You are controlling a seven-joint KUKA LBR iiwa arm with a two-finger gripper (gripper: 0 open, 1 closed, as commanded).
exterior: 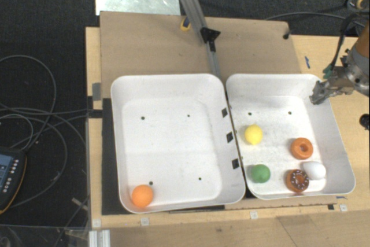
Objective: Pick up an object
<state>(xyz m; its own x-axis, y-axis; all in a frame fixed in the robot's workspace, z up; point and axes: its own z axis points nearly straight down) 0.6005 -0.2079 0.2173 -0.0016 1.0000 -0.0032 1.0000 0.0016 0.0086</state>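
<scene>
Nothing gripped yet; approach step in hand, by the look of things. Best done by choosing an isolated target: yellow ball [253,135] near the middle of the right bin [272,89], well apart from its neighbours, or green ball [259,173] close to the bin's inner wall, less room on that side. Harder picks in the near right corner: orange doughnut [301,148], chocolate doughnut [297,180] and white ball [314,170], the last two touching, likely to roll or be nudged. Also an orange ball [141,196] alone in the left bin [167,87], near corner, far from the arm. Advisable to come straight down, centred over the chosen ball. Gripper [319,93] poised over the right bin's far right rim, pointing down and inward; whether apart or together, cannot tell at this size. Grey wrist entering from the right edge, above the rim.
</scene>
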